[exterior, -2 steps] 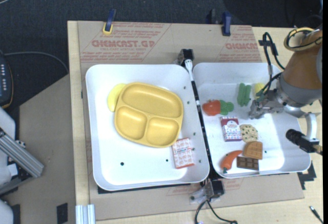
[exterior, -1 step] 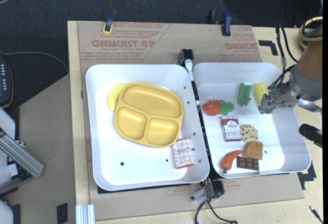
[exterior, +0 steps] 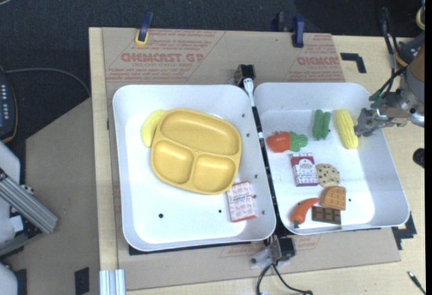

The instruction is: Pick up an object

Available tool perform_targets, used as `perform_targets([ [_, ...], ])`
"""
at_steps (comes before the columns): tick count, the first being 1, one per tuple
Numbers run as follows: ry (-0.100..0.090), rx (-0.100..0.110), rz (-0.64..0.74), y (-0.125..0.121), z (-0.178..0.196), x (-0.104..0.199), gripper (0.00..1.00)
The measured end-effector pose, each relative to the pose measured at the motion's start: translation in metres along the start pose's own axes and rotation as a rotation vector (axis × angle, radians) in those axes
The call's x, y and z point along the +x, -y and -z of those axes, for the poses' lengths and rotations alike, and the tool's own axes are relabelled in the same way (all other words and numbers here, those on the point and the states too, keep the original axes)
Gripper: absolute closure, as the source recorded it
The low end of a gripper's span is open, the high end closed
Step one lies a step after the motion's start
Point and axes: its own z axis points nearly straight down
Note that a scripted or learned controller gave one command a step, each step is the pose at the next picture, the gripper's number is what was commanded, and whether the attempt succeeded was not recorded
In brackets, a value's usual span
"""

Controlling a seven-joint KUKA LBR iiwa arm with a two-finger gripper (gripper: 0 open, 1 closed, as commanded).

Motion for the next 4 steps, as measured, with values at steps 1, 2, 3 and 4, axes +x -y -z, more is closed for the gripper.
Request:
perform_targets([
  [1,-0.001,0.002,0.000,-0.001,0.016,0.000,1.00],
  [2,-0.005,0.008,0.004,0.001,0.013,0.061,1.00],
  [3,-0.004,0.003,0.006,-0.008,0.024,0.117,1.00],
  [4,-0.005,0.009,0.004,-0.009,0.013,0.163,1.00],
])
